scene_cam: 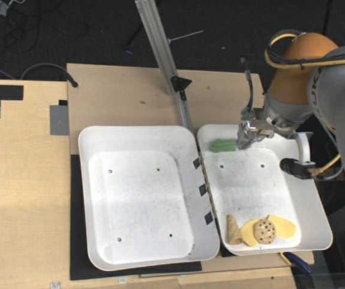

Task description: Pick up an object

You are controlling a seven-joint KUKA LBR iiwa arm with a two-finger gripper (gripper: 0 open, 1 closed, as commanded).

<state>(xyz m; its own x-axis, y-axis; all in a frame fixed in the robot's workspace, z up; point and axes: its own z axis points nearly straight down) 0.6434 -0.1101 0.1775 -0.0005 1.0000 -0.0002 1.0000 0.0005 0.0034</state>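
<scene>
Right now the gripper (244, 138) sits low over the far corner of the right bin (317, 221), its tip just beside the right end of a green object (222, 145) that lies flat against the bin's far wall. From this slanted overhead angle the tip is a small metallic blur, so whether it is open or closed cannot be told, and nothing can be seen held in it. The green piece looks like the thing being approached, though that is a judgement from how close the tool stands to it.

At the near end of the same bin lies a small cluster: a tan cone-shaped piece (233, 229), a round cookie-like item (264, 230) and a yellow flat piece (282, 227) beneath or beside it, all touching or nearly so. The left bin (100, 155) stands alongside, joined by black clips along the shared edge.

The risk here comes from the corner. The green object is thin and pressed up near the rim, so a descent could land on the wall or nudge the piece sideways rather than straddle it. A grasp taken at its very end may also let it pivot and slip out on the lift.
</scene>
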